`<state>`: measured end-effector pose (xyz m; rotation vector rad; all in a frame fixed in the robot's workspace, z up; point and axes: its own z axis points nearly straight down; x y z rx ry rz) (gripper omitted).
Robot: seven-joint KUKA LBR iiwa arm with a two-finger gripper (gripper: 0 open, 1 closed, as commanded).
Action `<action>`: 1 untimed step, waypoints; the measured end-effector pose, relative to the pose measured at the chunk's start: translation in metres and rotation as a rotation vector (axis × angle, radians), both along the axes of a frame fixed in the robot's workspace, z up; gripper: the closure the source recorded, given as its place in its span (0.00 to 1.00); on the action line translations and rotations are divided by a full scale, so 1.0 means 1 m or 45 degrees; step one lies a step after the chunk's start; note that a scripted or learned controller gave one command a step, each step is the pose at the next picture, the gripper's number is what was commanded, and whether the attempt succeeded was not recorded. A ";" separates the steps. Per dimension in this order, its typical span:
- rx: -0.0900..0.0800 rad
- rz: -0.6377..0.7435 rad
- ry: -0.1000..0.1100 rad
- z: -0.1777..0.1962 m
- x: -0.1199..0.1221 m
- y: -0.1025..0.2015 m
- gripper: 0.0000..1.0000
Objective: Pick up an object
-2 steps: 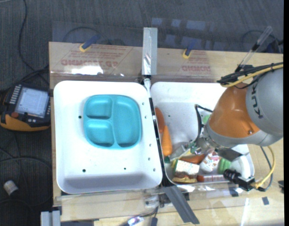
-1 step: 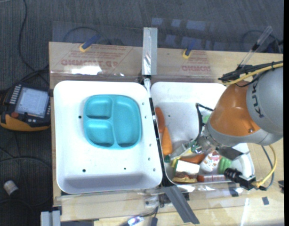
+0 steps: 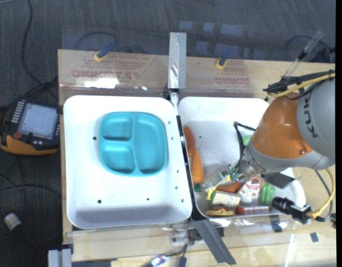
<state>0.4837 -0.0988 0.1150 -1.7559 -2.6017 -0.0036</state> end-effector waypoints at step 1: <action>-0.005 0.121 -0.002 0.141 0.039 0.076 1.00</action>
